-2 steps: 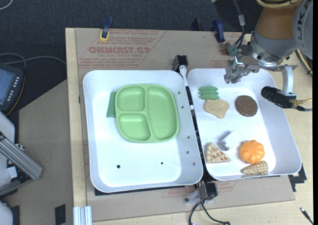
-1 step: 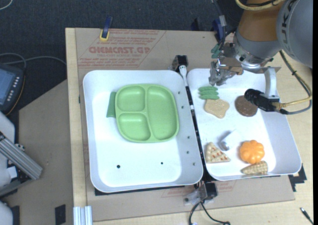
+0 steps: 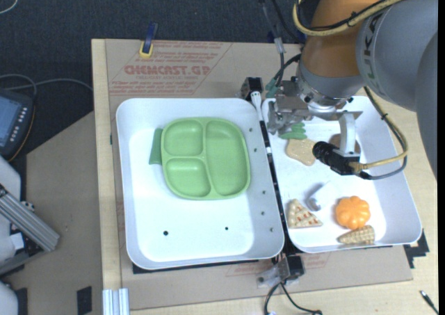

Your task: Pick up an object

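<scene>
Here the claw [image 3: 300, 122] hung low over the far part of the right bin [image 3: 400, 167], but its fingers were hidden under the wrist, so I could not tell how far open it was or whether it had hold of anything. A green piece [image 3: 295, 131] lay just under it, and a tan cracker-shaped piece [image 3: 301, 151] just beside, toward the camera. Further toward the camera lay a waffle wedge [image 3: 303, 215], an orange pumpkin [image 3: 352, 211] and a cone-like piece [image 3: 357, 236]. Well to its left, the left bin [image 3: 139, 188] held a green divided plate [image 3: 206, 158].

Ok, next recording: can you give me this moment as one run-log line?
arm: over right bin | tool: low at bin's far-left corner, grip unclear | nearest: tan cookie-like piece | left bin: green divided plate
</scene>
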### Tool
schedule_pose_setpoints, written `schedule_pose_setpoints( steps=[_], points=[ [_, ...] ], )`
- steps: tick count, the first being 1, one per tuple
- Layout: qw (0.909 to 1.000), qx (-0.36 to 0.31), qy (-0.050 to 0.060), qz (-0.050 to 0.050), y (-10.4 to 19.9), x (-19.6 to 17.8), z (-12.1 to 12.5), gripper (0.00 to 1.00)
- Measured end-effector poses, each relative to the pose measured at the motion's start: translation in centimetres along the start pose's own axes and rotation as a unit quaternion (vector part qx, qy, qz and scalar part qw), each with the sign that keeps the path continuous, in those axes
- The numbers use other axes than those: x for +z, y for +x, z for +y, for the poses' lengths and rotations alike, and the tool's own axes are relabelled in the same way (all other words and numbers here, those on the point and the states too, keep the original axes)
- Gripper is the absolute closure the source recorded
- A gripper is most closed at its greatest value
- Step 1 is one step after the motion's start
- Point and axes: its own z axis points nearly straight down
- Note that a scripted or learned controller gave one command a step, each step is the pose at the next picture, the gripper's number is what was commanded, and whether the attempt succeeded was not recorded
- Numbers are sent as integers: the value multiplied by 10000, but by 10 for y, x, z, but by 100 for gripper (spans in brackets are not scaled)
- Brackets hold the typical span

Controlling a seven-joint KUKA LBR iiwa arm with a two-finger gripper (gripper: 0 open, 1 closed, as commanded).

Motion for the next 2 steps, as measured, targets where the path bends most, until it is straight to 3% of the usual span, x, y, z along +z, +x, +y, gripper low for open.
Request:
schedule_pose_setpoints(
  steps=[1, 2],
  points=[
    [10000, 0, -2, -1, 55, 2, -23, 100],
    [10000, 14, -40, -8, 50, -12, -14, 100]
  ],
)
